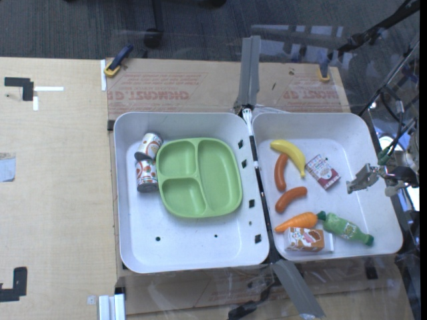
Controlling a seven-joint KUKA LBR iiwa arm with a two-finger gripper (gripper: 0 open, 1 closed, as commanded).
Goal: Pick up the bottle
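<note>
Hovering above your right white bin (360,129), the gripper (363,179), fingers spread and empty, sits near the green plastic bottle (345,227).

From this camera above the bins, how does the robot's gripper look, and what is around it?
The gripper at the right edge of the right bin is small, grey and metallic, with thin angular parts pointing left. Behind it sits a pale, whitish piece with a small green spot near it. Thin dark cables run up and to the right. Finer detail is too blurred to tell.

arm (408,172) cut off at right edge, tool (363,179) blurred
</note>
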